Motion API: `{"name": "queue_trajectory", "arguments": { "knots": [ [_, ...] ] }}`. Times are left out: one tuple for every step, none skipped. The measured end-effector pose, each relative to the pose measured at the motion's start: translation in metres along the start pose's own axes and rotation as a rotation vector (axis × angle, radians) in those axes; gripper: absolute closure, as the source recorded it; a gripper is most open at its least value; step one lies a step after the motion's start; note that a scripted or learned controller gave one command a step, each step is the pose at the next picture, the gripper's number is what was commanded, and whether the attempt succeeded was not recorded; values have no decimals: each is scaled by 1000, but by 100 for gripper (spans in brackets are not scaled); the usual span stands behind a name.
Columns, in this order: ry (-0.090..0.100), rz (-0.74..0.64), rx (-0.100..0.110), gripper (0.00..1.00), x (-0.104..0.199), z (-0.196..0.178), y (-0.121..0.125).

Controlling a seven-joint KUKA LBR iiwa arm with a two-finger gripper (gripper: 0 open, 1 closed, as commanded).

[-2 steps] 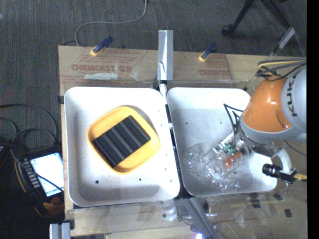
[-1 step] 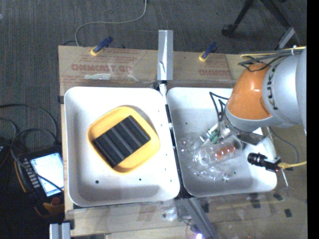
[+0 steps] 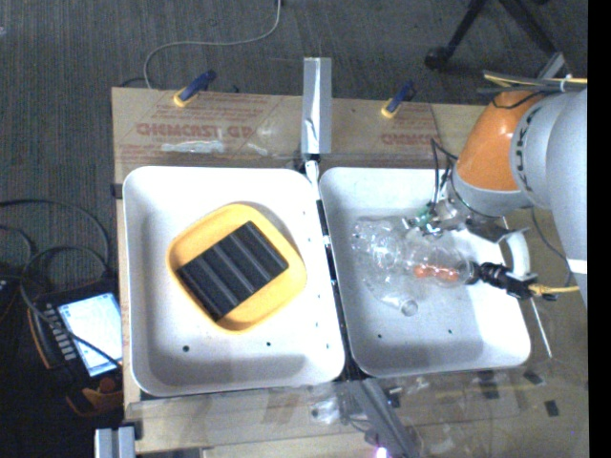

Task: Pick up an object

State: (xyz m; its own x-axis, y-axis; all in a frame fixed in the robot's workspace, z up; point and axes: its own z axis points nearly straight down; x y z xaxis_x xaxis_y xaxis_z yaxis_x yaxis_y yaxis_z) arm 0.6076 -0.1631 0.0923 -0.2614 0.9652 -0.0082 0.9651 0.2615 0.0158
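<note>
Bench front edge: bare board and clamp hardware, nothing of use to the task.

Left bin (image 3: 143,256): one yellow tray-like object (image 3: 239,265) with a black ribbed insert, lying flat and skewed to the bin walls, near the middle of the floor. It rests apart from every wall, which leaves room for fingers on any side. Well apart from the arm.

Right bin (image 3: 496,346): one clear plastic bottle (image 3: 406,256), crumpled, on its side across the middle of the floor, with an orange-red patch (label or residue; too blurred to tell) toward its right end. A small clear ring or cap (image 3: 410,305) lies just beside it on the near side. This is the likely candidate for pickup, judged by its closeness to the arm.

Gripper (image 3: 434,216): at the far right portion of the right bin, above or against the bottle's far upper end. Jaw state cannot be told; the wrist and cabling mask the tip, and the clear plastic blurs into it. No hold on the bottle can be confirmed.

Arm (image 3: 496,156): orange band and grey housing reaching in from the right, bent low over the bin, consistent with a grasp attempt in progress.

Far edge: two blue-handled clamps (image 3: 196,86) pin the brown board (image 3: 191,132) that bears the bins, presumably so they stay put.
</note>
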Motion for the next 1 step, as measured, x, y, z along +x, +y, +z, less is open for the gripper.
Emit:
{"name": "queue_trajectory", "arguments": {
  "knots": [
    [7,113,17,0,3,-19,-10]
  ]
}}
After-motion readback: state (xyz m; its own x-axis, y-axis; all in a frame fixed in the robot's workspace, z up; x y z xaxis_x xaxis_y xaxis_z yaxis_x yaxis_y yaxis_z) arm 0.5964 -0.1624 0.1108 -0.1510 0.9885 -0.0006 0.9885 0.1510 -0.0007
